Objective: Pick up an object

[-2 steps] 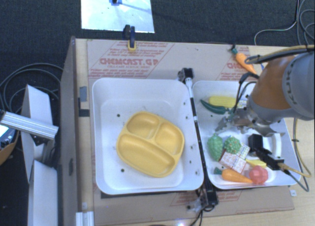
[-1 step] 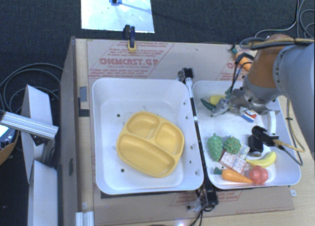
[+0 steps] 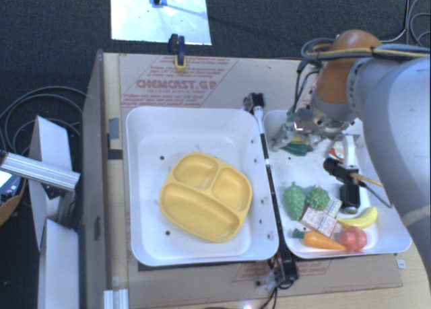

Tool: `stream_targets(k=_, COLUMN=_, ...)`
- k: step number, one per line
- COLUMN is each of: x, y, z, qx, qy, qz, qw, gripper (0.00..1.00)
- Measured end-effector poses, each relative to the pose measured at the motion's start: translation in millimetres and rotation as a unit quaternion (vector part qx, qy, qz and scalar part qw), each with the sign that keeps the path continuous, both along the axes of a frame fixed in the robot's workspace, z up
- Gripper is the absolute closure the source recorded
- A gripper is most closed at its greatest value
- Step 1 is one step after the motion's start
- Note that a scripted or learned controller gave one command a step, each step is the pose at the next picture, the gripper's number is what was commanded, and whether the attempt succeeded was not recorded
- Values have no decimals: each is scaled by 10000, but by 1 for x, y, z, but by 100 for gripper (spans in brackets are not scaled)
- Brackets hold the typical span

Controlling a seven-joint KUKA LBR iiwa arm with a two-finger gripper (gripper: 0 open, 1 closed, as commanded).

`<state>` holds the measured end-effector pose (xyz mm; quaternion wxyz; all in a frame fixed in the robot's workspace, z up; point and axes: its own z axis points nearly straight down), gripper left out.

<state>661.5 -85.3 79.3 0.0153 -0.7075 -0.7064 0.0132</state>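
Two white bins sit side by side on a printed board (image 3: 176, 80).

Left bin (image 3: 143, 237): one item, a yellow tray (image 3: 205, 196) with three compartments. It lies flat near the middle of the floor, turned at a slant to the bin walls. Nothing lies in its compartments.

Right bin (image 3: 394, 236): several small items.
- Teal piece (image 3: 297, 147), in the far-left corner, apart from the rest.
- Green pod (image 3: 294, 201) and green floret (image 3: 318, 198), just beside each other at mid-bin.
- Patterned card (image 3: 319, 221), touching the near side of the floret.
- Carrot (image 3: 322, 239), along the near wall, just below the card.
- Red fruit (image 3: 353, 238), at the carrot's right end.
- Banana (image 3: 359, 218), just above the red fruit.

Arm (image 3: 394, 116): reaches in from the right, over the far half of the right bin.

Gripper (image 3: 294, 134): low over the far-left corner of the right bin, directly above the teal piece and very close to it. Contact cannot be confirmed. Whether the gripper is spread or closed cannot be told from this angle, and no item is seen held.
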Motion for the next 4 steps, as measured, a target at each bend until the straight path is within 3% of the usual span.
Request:
stream_targets(k=1, x=0, y=-2, z=12, qx=0, qy=-18, qz=7, qw=10000, gripper=100)
stream_targets(k=2, x=-51, y=40, z=171, qx=-4, qy=-276, qz=49, qw=9996, gripper=100)
stream_targets(k=3, x=-48, y=113, z=157, qx=0, qy=-212, qz=63, qw=9998, gripper=100)
stream_targets(k=4, x=-49, y=70, z=162, qx=-18, qy=-213, qz=4, qw=9998, gripper=100)
